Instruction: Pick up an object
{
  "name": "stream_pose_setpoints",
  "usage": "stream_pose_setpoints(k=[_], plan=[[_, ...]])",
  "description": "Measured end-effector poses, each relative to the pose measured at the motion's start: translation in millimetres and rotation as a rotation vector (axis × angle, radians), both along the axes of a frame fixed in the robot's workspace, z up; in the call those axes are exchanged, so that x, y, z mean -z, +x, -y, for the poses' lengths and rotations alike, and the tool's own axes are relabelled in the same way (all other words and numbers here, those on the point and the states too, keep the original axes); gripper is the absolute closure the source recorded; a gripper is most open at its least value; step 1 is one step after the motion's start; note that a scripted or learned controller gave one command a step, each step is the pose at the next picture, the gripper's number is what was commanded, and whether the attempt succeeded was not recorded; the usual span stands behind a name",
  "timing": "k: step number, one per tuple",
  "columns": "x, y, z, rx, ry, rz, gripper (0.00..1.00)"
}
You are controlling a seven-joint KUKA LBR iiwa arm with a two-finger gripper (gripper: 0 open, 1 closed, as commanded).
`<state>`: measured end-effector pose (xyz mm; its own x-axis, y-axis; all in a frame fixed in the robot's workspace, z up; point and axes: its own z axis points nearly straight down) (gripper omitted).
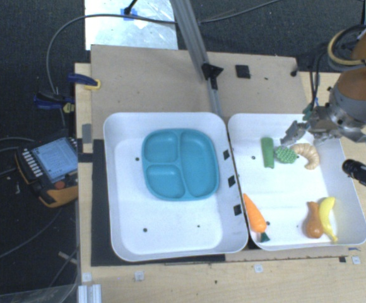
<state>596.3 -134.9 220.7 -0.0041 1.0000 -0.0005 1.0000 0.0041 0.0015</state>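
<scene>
Down at the lower edge of the right bin point(360, 229), the carrot point(254, 212) is lying against the left wall, with a banana point(327, 216) sitting at lower right. Up above, the gripper point(295, 133) is hanging at the bin's upper right, fingers looking spread and clasping nothing. Just below its tips, the green toy point(286, 154) and tan croissant point(306, 154) are sitting side by side; the green stick point(268, 151) is standing upright in frame, just left.

We read this as a robotics lab: plywood bench point(170, 74), loose cables point(63, 30) on dark carpet, clamps point(76, 81) far left.
</scene>
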Motion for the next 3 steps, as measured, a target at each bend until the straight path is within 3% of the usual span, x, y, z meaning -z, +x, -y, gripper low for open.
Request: stream_pose_setpoints(k=[2, 3], plan=[[121.0, 7.4, -8.9, 0.001, 0.001, -0.004, 0.00], [134.9, 8.9, -8.9, 0.002, 0.000, 0.002, 0.00]])
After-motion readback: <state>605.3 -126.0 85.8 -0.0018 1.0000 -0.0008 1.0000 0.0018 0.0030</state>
